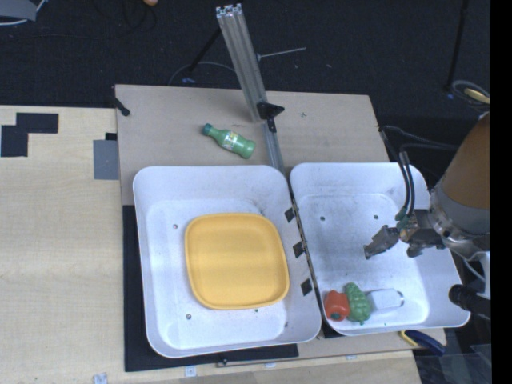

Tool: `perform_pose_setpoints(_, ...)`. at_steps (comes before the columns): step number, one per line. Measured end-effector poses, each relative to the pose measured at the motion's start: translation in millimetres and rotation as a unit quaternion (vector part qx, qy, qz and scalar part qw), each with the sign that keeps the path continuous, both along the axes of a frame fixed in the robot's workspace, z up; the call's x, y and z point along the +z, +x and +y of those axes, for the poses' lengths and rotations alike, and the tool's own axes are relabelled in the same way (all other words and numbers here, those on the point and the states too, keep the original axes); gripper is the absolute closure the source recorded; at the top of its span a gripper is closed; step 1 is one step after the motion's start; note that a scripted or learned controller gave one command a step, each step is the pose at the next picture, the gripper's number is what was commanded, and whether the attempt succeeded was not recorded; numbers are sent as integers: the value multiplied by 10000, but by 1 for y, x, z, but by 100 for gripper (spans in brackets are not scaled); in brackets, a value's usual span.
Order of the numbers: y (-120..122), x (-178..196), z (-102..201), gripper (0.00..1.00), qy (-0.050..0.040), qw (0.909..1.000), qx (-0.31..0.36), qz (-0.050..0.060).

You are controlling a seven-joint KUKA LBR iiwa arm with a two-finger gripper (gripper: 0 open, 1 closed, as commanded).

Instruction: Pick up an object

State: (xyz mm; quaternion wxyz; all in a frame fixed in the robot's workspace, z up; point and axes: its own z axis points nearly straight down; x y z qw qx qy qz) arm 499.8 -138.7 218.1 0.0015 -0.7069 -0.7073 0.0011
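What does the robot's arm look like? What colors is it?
The arm is fat and round, with an orange-brown band above a grey wrist. Its gripper is small, dark and metal, made of little angular parts. A black cable curves down beside the wrist toward the gripper.

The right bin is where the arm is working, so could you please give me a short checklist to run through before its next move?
1. Target in the right bin: a red and green object lies near its front edge: ok.
2. Hand over the target: it sits further back, over bare floor: not ok.
3. Something held in the hand: cannot tell.
4. Yellow plate out of the way, in the left bin: ok.
5. Green bottle out of the way, on the bench behind the bins: ok.
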Motion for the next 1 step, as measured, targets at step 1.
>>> perform_pose_setpoints(1,-4,-62,1,0,3,10000,-2,9)
